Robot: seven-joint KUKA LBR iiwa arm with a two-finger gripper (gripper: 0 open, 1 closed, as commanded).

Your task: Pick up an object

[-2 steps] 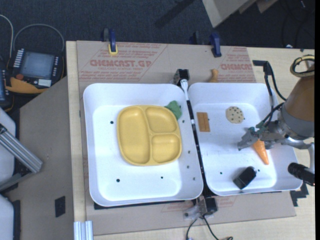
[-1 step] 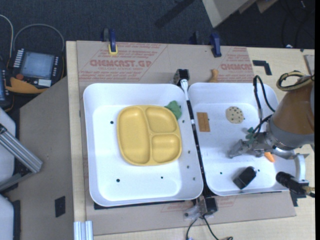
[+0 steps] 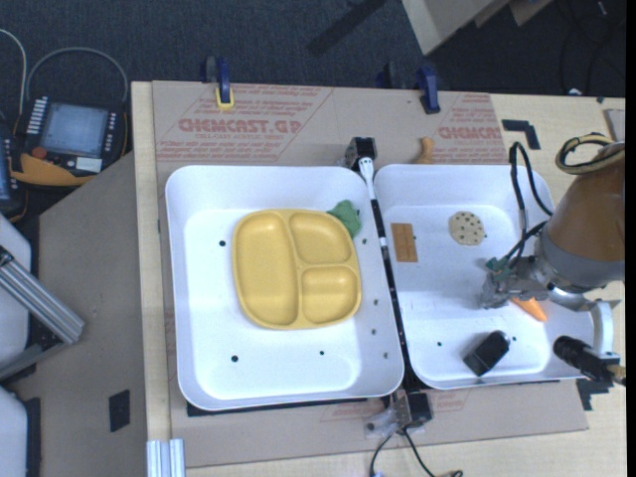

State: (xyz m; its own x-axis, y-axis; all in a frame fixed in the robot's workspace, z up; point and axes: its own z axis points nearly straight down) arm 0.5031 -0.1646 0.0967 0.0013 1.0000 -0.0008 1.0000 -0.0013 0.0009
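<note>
Orange carrot-shaped piece [image 3: 534, 308] — the likeliest target — lay in the right bin [image 3: 437, 366], near its right wall, touching or just under the gripper [image 3: 507, 288]. Whether the claw's two sides were apart or closed could not be told; the tip was a dark tangle against the white floor, and nothing was plainly seen between its sides.

Largest to smallest, as noted:
- Two white bins side by side; the left bin [image 3: 199, 366] held the bigger things.
- One grey arm [image 3: 586, 232] with an orange-brown band, reaching in from the right over the right bin.
- One yellow divided plate [image 3: 296, 266] with three compartments, centred in the left bin.
- One green item [image 3: 346, 215] touching the plate's upper right rim, partly hidden.
- One black block [image 3: 488, 352], low in the right bin, apart from the carrot piece.
- One round speckled cookie [image 3: 466, 228], upper part of the right bin.
- One brown rectangular tile [image 3: 402, 241], near the bin's left wall.
- One carrot piece.

Judgement on the step: the grasp appeared to be at hand. To do it well, the claw should straddle the carrot piece across its narrow width, seat low against the floor, then lift straight up — keeping off the nearby bin wall, where a tilted pinch could squirt the piece sideways.
</note>
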